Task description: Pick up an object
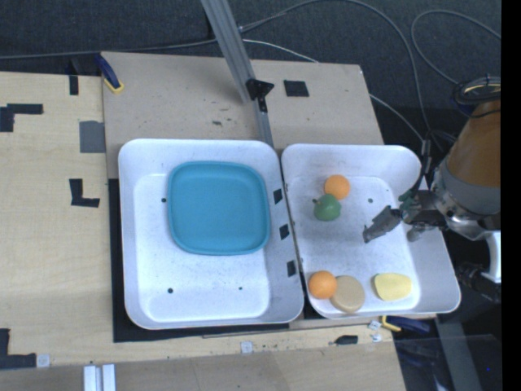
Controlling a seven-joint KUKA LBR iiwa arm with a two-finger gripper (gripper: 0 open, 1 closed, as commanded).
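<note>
Gripper (384, 225) sits over the R bin (366, 157), approx 3 o'clock side of its floor, fingers (376, 229) pointing toward 9 o'clock. Jaw state: can't tell, the dark fingers blur together at this res. Nothing visible between them.

Closest items, going outward:
- green ball (327, 209), at 9–10 o'clock from the gripper, near but apart from it.
- orange ball (336, 187), just at 1 o'clock of the green one, the two touching or nearly so.
- yellow block (393, 286), at 6 o'clock from the gripper, close to the bin's front wall.
- tan round disc (349, 293), at 9 o'clock of the yellow block, small gap between.
- second orange ball (322, 284), touching the tan disc on its 9–10 o'clock side, in the bin's front-left corner.

All 5 lie on the R bin floor, none lifted.

Arm: grey wrist w/ orange band (479, 145) enters from 3 o'clock, above the bin's right rim.

L bin (146, 300) has a teal square plate (218, 207) flat in it, toward the upper centre. A grey metal bar (236, 47) runs from 12 o'clock down to the seam between the bins. Bins rest on a plywood bench (49, 218); cables (391, 31) loop at 1–2 o'clock on the dark floor.
</note>
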